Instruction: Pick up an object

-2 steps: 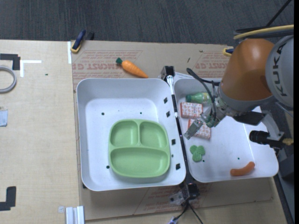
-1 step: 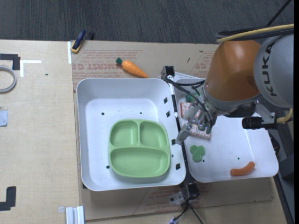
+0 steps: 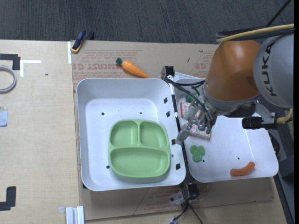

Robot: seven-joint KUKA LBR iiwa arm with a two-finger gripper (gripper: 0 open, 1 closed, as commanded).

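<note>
Arm lowered over the right bin, gripper [image 3: 200, 125] set down among small items near the bin's left wall

The grey arm with its orange band is seen reaching in from the right, the gripper placed over a pinkish packet [image 3: 190, 110] in the right bin [image 3: 261, 164]; whether its fingers are apart or together cannot be told, and nothing is seen held between them. A green broccoli-like toy [image 3: 198, 152] is lying just below the gripper, and an orange sausage-shaped piece [image 3: 242, 169] is lying near the bin's lower right corner. A green divided plate [image 3: 139, 148] is set in the left bin [image 3: 93, 125]. A toy carrot [image 3: 131, 67] is left on the cardboard above the left bin
</note>
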